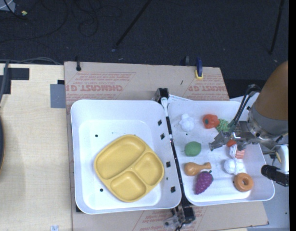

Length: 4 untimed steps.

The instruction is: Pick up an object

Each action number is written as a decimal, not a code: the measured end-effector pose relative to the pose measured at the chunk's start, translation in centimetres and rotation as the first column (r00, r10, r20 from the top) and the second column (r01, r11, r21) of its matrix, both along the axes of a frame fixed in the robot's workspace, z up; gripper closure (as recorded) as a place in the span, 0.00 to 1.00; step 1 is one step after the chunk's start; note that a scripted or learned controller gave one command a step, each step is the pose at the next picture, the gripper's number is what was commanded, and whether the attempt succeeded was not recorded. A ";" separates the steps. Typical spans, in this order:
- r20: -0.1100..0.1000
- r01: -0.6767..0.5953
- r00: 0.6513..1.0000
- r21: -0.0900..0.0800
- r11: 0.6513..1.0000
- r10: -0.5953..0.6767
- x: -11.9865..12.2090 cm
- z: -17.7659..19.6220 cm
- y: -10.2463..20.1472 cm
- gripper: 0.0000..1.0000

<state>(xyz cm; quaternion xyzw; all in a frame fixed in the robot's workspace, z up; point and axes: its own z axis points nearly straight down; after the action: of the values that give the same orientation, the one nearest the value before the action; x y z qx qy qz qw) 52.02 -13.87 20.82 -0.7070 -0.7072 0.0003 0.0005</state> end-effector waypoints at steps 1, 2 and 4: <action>-0.008 -0.002 1.000 0.004 1.000 0.003 -4.7 -1.9 5.4 0.00; 0.018 -0.005 1.000 0.001 1.000 0.005 -4.2 14.8 9.1 0.00; 0.007 -0.005 1.000 0.001 1.000 0.005 -4.2 22.2 13.8 1.00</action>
<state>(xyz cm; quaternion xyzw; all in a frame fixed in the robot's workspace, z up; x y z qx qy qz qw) 47.80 -0.06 43.04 -0.7053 -0.7089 -0.0026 -0.0015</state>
